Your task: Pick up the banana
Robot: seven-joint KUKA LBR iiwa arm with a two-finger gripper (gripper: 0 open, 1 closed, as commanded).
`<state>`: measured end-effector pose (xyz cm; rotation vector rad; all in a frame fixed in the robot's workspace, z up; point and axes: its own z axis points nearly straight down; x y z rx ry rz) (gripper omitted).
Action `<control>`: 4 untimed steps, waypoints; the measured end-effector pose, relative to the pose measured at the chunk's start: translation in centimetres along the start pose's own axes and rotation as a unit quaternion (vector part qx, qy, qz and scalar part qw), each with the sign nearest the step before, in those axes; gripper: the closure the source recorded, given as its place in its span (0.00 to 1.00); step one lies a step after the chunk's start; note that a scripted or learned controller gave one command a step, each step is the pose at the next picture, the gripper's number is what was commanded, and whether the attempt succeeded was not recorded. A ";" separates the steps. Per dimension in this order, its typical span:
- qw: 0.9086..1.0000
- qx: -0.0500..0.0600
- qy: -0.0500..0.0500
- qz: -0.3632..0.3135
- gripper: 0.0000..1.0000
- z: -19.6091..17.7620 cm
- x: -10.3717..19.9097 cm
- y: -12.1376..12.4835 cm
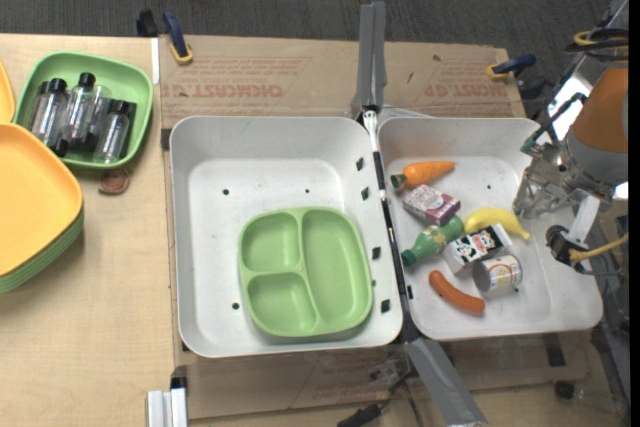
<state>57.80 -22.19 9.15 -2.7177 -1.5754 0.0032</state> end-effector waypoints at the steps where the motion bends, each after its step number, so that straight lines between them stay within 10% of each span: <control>1: 1.000 0.001 0.000 -0.026 1.00 0.1 3.9 -7.7; 3: 1.000 0.002 0.000 -0.022 1.00 0.1 5.7 -14.8; 4: 0.985 0.001 -0.001 0.173 1.00 0.1 8.8 -9.2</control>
